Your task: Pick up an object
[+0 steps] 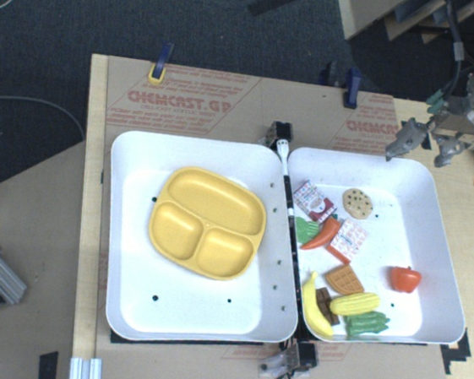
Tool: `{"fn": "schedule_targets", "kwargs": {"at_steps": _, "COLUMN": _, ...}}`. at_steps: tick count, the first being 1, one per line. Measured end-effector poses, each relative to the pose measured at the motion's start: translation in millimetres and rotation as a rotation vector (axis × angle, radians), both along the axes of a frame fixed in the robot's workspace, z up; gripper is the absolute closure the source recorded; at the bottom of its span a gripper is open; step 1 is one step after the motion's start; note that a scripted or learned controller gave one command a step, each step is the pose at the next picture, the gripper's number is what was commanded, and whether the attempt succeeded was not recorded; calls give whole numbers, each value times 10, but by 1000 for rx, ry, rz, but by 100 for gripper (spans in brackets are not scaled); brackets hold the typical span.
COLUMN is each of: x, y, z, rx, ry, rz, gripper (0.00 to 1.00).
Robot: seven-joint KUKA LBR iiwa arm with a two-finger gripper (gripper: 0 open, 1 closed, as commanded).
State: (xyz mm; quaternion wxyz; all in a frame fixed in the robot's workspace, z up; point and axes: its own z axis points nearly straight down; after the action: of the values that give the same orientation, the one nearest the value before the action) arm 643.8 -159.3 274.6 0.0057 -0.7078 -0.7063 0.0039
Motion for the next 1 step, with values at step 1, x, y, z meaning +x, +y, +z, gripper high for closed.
{"fn": "schedule_targets", "kwargs": {"at_steps": 1, "x": 20, "y": 3, "z": 80, "rx": -2, "ry": -13, "rz": 2, "gripper": 0}}
